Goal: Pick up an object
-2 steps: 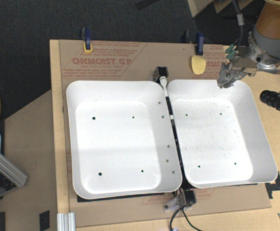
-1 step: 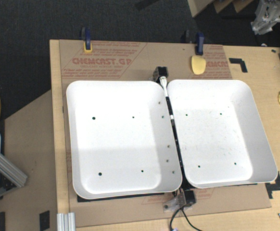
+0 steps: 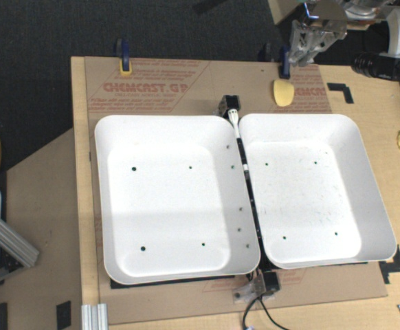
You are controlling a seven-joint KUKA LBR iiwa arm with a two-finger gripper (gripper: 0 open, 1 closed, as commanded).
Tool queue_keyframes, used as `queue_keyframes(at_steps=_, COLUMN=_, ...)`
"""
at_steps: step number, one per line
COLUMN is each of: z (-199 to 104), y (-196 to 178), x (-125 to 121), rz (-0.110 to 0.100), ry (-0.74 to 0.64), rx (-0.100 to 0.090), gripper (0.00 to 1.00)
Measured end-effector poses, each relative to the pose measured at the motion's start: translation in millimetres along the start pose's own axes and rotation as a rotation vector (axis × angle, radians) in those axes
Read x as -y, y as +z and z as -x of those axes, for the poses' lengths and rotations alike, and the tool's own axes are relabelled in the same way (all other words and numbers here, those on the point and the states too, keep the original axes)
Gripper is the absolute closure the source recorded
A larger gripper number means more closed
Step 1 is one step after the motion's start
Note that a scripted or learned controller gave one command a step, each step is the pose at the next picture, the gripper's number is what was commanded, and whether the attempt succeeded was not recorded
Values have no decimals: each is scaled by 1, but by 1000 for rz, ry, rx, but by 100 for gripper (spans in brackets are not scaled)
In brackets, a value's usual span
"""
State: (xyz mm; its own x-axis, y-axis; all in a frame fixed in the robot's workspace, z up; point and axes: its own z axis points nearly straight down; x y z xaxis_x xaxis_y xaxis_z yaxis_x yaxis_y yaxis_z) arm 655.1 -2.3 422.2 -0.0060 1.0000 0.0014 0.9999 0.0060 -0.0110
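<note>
The hand [image 3: 308,47] hangs over the bench's [image 3: 83,184] far edge, beyond the right bin [image 3: 365,184]; whether it is released or clenched I cannot tell. A pale yellow object [image 3: 283,92] lies on the bench just below it, outside both bins, near the right bin's far-left corner.

Two shallow white plastic bins [image 3: 117,184] [image 3: 365,184] sit side by side on a brown board [image 3: 186,81], a small pale yellow lump [image 3: 283,92] lying behind the right one.
</note>
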Motion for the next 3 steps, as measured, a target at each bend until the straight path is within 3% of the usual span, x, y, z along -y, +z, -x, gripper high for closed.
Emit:
queue_keyframes(at_steps=1, z=-32, y=95, x=-12, rz=1, ry=3, rx=1, gripper=100)
queue_keyframes(at_steps=2, z=71, y=58, x=-12, rz=18, ry=15, rx=7, gripper=100)
queue_keyframes(at_steps=3, z=18, y=146, x=-6, rz=2, ry=2, rx=-1, gripper=100)
